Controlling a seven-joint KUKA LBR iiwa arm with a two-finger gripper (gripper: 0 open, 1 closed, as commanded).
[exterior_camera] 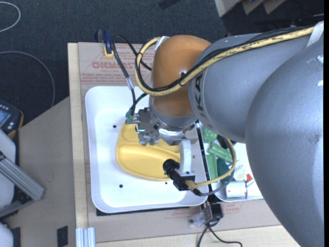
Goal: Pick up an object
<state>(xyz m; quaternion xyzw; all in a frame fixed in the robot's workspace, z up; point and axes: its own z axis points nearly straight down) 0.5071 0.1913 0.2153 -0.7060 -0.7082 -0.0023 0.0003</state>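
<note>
A large yellow curved object [140, 158], smooth and banana-like, lies in the left white bin [103, 138], towards its right half. My gripper [149, 135] hangs straight over the upper edge of the yellow object, low in the bin, with the orange wrist band directly above it. The wrist body hides the fingertips. In the right bin [226, 194] lie green plastic pieces [216, 151] and a small white cylinder with a red mark [236, 189], partly covered by my arm.
The grey arm covers most of the right bin and the right side of the view. A cardboard sheet [103, 60] lies under the bins. The left half of the left bin shows bare white floor.
</note>
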